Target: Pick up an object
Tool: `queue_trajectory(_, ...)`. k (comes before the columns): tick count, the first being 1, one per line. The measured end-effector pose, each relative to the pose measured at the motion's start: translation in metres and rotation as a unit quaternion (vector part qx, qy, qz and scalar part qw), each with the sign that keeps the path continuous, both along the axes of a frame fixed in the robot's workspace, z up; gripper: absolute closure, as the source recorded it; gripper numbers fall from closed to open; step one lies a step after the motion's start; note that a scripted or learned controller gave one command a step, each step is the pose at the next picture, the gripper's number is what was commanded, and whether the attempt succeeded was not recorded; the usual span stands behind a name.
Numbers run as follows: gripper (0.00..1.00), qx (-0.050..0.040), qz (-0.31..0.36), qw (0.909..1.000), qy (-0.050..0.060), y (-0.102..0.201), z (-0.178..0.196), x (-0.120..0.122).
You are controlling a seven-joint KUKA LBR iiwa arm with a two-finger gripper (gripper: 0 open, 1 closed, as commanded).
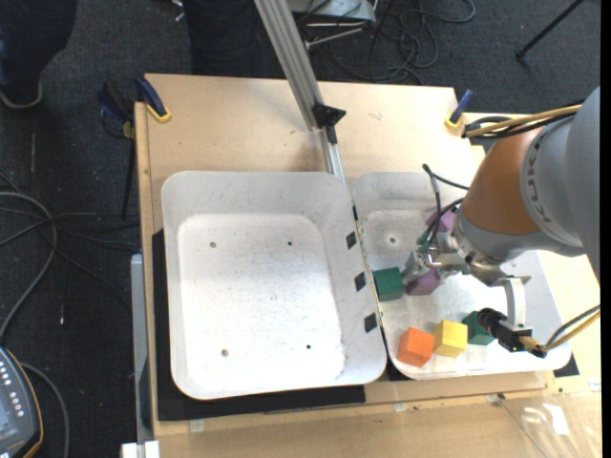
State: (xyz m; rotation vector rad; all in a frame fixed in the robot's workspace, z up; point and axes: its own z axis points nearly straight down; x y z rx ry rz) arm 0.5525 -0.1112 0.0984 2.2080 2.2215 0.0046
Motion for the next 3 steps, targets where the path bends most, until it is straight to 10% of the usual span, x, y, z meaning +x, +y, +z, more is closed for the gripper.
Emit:
queue_trajectory(1, 1.0, 0.0007, -0.005, 1.0, -0.001, -0.021, 0.001, -0.057)
queue_trajectory(2, 1.0, 0.004, 0.003, 1.0, 0.001, 0.096, 0.1, -0.06)
queue_trajectory(3, 1.0, 0.0036, 0.003, 1.0, 0.004, 0.173, 0.096, -0.047)
